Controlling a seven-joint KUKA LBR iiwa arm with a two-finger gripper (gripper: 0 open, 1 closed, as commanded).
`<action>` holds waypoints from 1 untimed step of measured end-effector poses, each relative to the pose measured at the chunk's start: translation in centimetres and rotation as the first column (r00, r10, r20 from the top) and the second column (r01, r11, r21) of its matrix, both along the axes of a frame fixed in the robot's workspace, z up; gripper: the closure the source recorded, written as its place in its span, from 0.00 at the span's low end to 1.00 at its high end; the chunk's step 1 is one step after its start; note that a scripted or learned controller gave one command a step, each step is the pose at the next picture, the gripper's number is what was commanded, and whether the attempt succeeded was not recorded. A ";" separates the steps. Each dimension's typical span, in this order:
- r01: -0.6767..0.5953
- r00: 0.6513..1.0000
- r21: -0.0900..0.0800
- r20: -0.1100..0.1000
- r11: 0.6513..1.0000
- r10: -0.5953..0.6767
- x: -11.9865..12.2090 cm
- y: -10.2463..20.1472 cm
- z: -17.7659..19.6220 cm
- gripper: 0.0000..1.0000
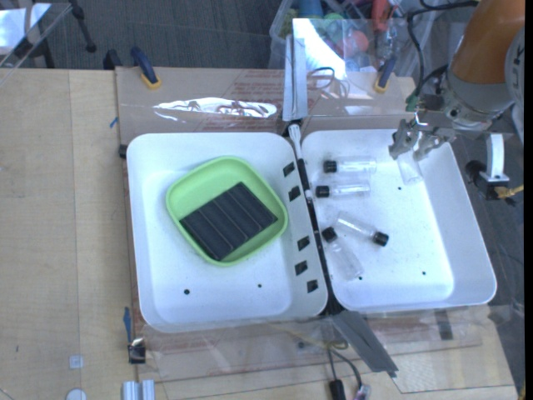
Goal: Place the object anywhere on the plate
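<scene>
Nearest the camera sat the left bin (150, 307) with the green plate (187, 188) in it, a dark ribbed mat (227, 220) lying across the plate's middle; nothing else was on the plate. Past the divider (301, 223), the right bin (466, 265) held several clear vials with black caps: one lying at a slant near the middle (361, 230), one fainter just below it (343, 255), and two lying crosswise further back (348, 167) (341, 191). My gripper (419, 146) hung over the far edge of the right bin, beside what looked like another clear vial (410, 170) just under it, though that one was too faint to be sure of. Whether my fingers were spread or closed, I couldn't tell from that angle, and I saw nothing between them. My read: pick not done yet, task at its start. To do this step well I'd choose one vial that lies apart from the others, line the fingers across its body rather than along it, come straight down, and close around the middle so it wouldn't squirt out. Clear plastic is slippery, so I'd lift slowly before crossing the divider to the plate.
</scene>
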State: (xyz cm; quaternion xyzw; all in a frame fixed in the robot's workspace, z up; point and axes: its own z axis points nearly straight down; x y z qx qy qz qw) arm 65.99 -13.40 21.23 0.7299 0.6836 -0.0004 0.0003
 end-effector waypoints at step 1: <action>0.000 1.000 0.000 0.000 1.000 0.000 0.0 0.0 0.0 0.00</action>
